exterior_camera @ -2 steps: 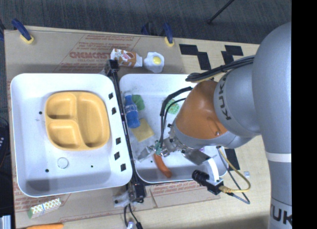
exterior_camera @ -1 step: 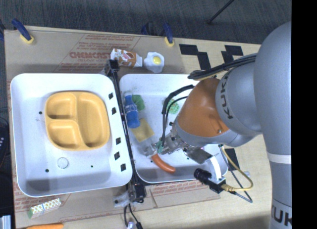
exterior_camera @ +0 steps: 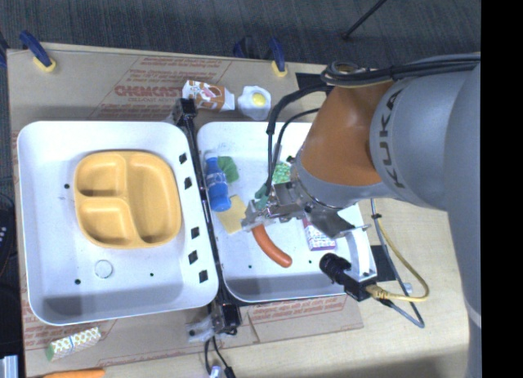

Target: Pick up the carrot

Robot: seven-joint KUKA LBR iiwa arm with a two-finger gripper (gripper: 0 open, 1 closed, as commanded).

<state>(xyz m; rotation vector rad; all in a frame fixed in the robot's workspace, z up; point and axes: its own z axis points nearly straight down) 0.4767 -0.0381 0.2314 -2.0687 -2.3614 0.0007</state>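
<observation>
Arm low over the right bin, gripper just above the carrot.

The carrot lies loose on the floor of the right bin, toward its front edge, not between the fingers; whether they are apart or together I cannot tell. A blue bottle lies along this bin's left wall. A yellow tray sits in the left bin.

My own arm covers the right bin's far side — whatever lies beneath it is hidden. My end effector is a blur of parts. The carrot's upper tip tucks under it.
</observation>
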